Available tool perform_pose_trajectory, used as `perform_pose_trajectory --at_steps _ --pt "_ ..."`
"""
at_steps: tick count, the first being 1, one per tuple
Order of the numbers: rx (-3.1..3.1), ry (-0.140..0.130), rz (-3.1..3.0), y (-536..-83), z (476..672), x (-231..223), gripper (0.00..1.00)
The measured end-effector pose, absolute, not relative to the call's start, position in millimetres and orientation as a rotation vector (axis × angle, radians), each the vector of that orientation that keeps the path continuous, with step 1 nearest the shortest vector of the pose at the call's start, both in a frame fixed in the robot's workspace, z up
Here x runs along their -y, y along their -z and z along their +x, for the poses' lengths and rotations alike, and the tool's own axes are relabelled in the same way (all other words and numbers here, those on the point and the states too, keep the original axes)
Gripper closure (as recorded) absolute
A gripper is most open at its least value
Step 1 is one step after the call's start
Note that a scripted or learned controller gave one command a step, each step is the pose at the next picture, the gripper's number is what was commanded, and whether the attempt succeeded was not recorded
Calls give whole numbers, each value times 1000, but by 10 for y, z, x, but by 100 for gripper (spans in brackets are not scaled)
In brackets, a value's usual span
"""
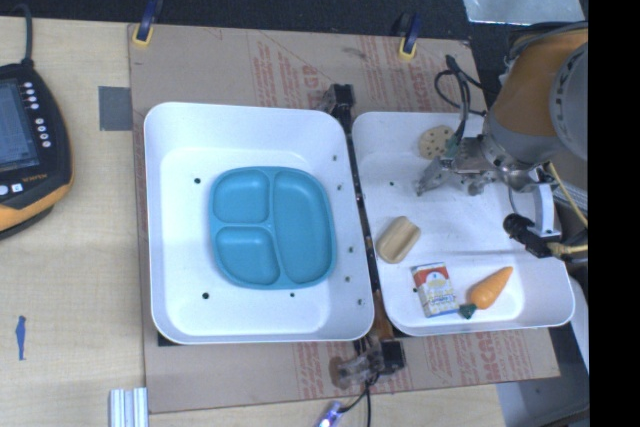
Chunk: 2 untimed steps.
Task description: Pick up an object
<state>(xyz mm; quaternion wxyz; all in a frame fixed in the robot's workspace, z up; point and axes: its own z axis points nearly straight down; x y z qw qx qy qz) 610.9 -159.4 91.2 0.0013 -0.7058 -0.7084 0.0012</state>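
On the table, the left bin (pixel 160 215) holds a smooth blue divided plate (pixel 272 226), well left of the jaws. In the right bin (pixel 560 310), a tan rounded block (pixel 398 240) lies below-left of the gripper (pixel 455 173); a small flat carton (pixel 435 289) and glossy tapered carrot (pixel 490 286) lie below, and a perforated disc (pixel 434 140) just above-left. The jaws look apart, clamping nothing. Closing here would likely catch air; the slick carrot could squirt free.
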Motion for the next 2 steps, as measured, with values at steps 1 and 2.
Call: perform_pose_trajectory --at_steps 1,2 --pt "2223 -1 -2217 -923 6563 2119 0" --pt "2227 1 -2217 -2630 6457 1591 0"
